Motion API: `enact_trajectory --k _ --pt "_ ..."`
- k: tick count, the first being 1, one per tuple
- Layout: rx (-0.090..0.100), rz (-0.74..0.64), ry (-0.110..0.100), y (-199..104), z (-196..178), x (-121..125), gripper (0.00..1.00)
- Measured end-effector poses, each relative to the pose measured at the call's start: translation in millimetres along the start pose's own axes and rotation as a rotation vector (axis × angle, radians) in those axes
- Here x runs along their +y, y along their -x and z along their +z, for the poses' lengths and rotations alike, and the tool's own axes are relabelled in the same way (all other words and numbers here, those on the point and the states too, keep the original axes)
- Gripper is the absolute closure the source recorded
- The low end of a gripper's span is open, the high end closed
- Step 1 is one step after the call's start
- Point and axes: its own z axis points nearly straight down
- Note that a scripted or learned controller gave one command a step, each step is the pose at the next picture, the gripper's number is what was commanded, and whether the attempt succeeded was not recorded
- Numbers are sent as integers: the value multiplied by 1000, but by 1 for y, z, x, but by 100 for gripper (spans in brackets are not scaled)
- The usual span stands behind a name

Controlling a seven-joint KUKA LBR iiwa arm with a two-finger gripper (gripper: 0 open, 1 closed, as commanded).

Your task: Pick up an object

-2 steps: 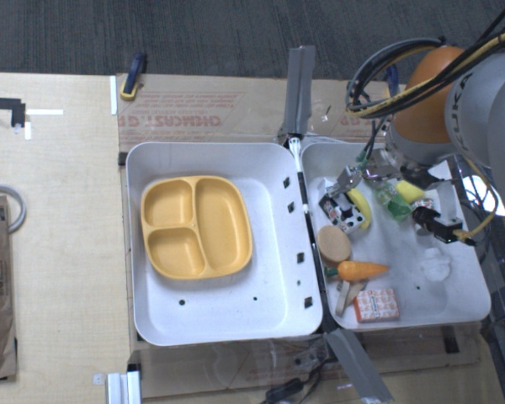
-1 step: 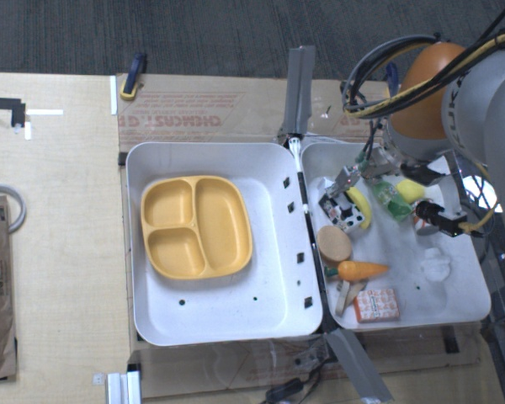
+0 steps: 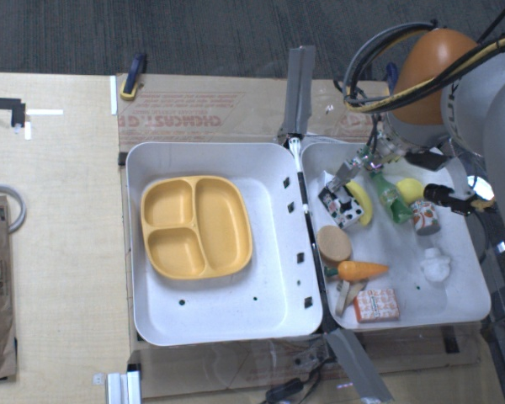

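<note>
My gripper [image 3: 340,202] reaches down-left from the orange-banded wrist into the right bin [image 3: 467,305], near its left wall. Its tip sits right beside a yellow banana [image 3: 362,204], touching or just over it. A green bottle [image 3: 395,200] and a yellow lemon [image 3: 410,189] lie just right of the banana. Below the gripper are a round tan wooden piece [image 3: 334,244] and an orange carrot [image 3: 363,269]. I see nothing clearly held.
The left bin [image 3: 151,310] holds a yellow three-part plate [image 3: 197,226]. The right bin also has a small printed can [image 3: 426,218], a white crumpled lump [image 3: 436,267] and a red-and-white box [image 3: 376,305]. A grey divider [image 3: 299,91] stands between the bins at the back.
</note>
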Motion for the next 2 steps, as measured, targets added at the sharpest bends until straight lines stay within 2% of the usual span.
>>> enact_trajectory --k 1,2 --pt "-15 -196 12 -10 -1 -7 0" --pt "-17 -195 20 -10 -15 -4 100"
